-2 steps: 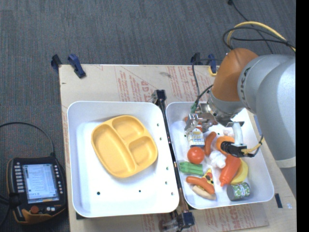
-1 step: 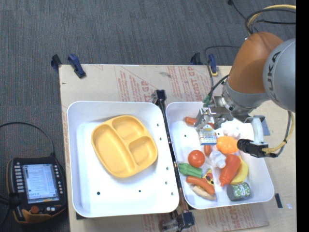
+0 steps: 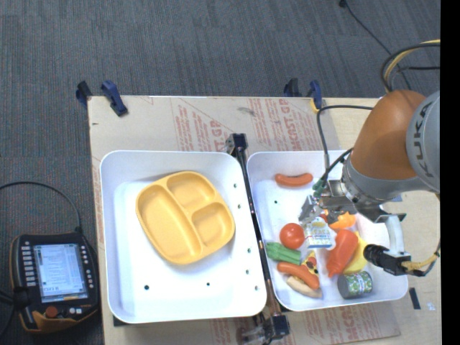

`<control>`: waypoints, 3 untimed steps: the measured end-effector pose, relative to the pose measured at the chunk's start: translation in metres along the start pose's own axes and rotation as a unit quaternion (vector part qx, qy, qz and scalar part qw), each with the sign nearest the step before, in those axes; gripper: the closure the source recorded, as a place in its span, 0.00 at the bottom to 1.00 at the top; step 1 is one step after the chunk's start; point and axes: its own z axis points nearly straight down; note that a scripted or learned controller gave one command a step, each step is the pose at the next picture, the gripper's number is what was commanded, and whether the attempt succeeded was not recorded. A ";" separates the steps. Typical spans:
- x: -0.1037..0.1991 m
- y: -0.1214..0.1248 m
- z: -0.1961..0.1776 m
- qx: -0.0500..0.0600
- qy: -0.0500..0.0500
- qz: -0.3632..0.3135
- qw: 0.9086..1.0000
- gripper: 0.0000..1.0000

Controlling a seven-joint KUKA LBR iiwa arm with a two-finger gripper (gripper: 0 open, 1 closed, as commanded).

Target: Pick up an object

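The right bin [image 3: 267,165] holds several toy foods. Among them are a sausage [image 3: 293,180], a red tomato [image 3: 292,235], a small white and blue carton [image 3: 318,234], a red pepper [image 3: 342,251], a green pod [image 3: 283,252] and a grey can [image 3: 355,284]. My gripper [image 3: 314,208] hangs low over the middle of this bin, just above the carton and up-right of the tomato. The wrist and orange band hide what lies under the arm.
A yellow divided plate [image 3: 185,215] lies in the left bin [image 3: 115,264]. An orange piece [image 3: 345,221] and a yellow item [image 3: 357,265] sit by the red pepper. A bread-like piece [image 3: 303,286] lies at the bin's front. A teach pendant [image 3: 52,272] sits at far left.
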 end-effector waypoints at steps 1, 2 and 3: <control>0.049 -0.046 -0.037 0.000 0.000 -0.001 1.000 1.00; 0.048 -0.045 -0.044 0.003 0.000 0.000 1.000 1.00; 0.048 -0.044 -0.051 0.005 0.000 0.000 1.000 1.00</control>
